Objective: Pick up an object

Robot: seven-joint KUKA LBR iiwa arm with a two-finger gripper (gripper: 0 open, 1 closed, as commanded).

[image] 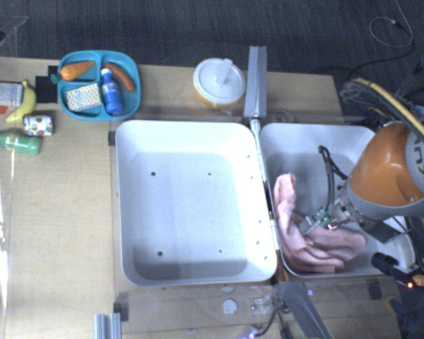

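The pink cloth [304, 235] lies crumpled in the right bin [297, 147], against its left and near walls. The gripper [322, 221] sits directly over the cloth's middle; its opening cannot be determined.

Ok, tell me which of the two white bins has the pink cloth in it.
The right bin, under the arm. The pink cloth lies bunched against its left wall, beside the gripper.

light wood bench [56, 210] sits on dark grey carpet [198, 13], with some black cables [396, 27] trailing at top right
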